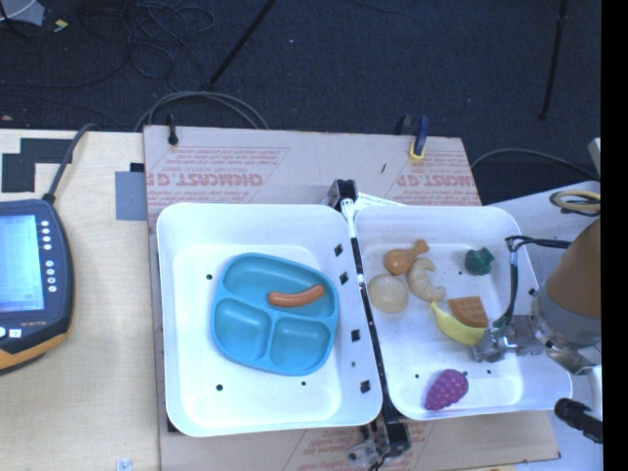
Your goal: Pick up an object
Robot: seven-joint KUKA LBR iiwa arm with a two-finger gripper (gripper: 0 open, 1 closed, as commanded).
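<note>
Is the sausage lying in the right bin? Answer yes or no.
No, the sausage lies on the blue tray in the left bin.

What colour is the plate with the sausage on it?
Blue. The plate shows best in the camera view, in the left bin.

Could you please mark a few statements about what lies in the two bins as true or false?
1. A sausage lies in the blue tray. True.
2. The blue tray sits in the right bin. False: it sits in the left bin.
3. The purple grapes lie near the front of the right bin. True.
4. The banana lies in the blue tray. False: it lies in the right bin.
5. The gripper is over the left bin. False: it is at the right bin, beside the banana.
</note>
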